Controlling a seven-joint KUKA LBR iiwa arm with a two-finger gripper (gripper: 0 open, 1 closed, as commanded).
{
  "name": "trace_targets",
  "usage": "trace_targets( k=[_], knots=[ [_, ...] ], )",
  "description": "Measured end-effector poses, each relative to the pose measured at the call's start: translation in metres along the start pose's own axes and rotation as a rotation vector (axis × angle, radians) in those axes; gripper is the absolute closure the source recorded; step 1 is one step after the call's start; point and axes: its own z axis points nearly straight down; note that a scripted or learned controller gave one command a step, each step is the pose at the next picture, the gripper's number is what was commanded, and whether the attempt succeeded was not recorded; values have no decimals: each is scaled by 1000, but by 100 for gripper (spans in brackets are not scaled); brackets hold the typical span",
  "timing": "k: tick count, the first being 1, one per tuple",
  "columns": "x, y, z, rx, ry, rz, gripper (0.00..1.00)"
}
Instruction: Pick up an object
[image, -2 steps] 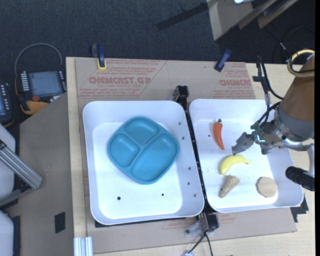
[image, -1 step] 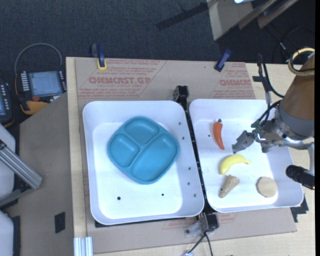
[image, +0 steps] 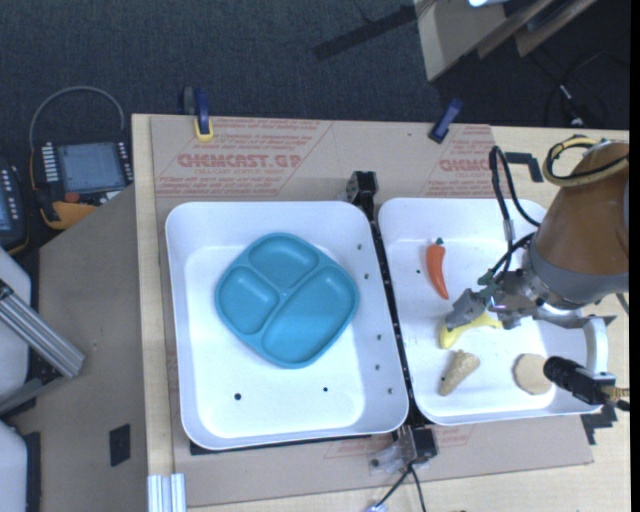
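We see a blue plate (image: 287, 298) at nine o'clock, an orange pepper (image: 437, 268) at twelve. Our gripper (image: 474, 311) hangs over the banana (image: 466, 329); finger state unclear.

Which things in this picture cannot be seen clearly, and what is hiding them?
- Camera view: the gripper sits over the yellow object, so the object's full shape is hidden.
- Whether the gripper has hold of it cannot be told.
- The arm covers the right bin on its far right.
- The beige piece and round piece are too small to identify.
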Motion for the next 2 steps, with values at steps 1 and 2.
trace_targets(
  k=[1,2],
  knots=[
    [-9,-3,52,-6,-2,0,0],
    [-9,-3,80,-6,-1,1,0]
  ],
)
